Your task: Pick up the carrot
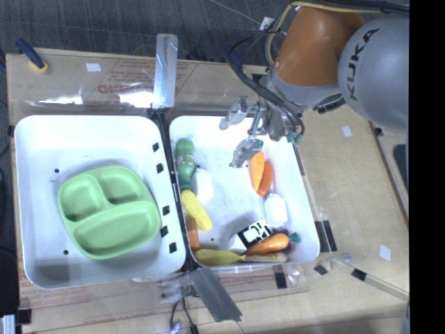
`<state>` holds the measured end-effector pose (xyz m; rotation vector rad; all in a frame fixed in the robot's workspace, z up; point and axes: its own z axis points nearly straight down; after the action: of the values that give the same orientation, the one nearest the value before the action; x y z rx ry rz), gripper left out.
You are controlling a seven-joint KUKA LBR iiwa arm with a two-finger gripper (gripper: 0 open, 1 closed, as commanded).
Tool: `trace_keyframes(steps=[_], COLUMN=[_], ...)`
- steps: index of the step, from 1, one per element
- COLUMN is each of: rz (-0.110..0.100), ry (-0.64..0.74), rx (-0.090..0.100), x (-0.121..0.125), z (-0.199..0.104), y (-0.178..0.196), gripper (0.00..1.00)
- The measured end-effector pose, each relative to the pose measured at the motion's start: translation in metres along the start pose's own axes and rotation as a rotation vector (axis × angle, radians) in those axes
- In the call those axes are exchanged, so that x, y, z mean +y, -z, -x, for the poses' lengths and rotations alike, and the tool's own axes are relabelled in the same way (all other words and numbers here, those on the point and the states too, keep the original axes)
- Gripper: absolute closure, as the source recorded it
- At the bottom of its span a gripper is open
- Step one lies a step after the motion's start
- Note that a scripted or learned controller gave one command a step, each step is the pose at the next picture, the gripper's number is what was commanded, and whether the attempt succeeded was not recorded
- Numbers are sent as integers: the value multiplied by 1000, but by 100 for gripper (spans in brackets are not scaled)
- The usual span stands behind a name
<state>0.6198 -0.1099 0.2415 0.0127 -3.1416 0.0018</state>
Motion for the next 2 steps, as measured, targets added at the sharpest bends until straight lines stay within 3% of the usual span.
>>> trace_keyframes(steps=[1, 2], rz=[3, 0], ry=[-38, -12], rx=[12, 0], x=[-47, -97], z=[34, 8], y=[-124, -149], gripper=[0, 0])
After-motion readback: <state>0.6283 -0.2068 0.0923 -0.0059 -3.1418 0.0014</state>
